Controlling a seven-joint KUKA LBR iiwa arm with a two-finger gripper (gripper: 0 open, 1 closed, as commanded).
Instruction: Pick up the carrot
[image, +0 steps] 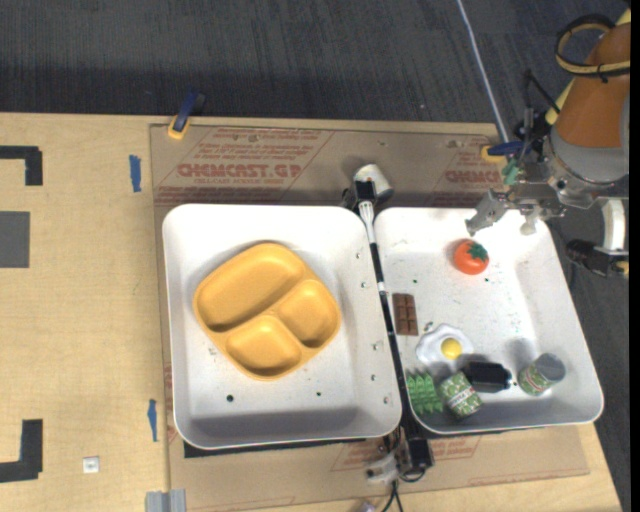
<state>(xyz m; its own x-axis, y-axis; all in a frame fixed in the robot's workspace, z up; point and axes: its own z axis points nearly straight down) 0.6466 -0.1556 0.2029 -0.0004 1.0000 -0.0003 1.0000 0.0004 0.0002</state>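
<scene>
Left bin (190, 240) holds a yellow divided plate (266, 308); right bin (560, 290) holds the carrot (470, 256) at its far side, lying free just near-left of the gripper (497, 212), finger state indeterminable, plus near-edge clutter.

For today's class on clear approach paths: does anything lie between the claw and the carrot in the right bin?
Nothing visible does. The claw hangs over the right bin's far edge, and the carrot lies just below it on bare white floor. The chocolate bar, fried egg and cans sit nearer the camera, off that line.
</scene>
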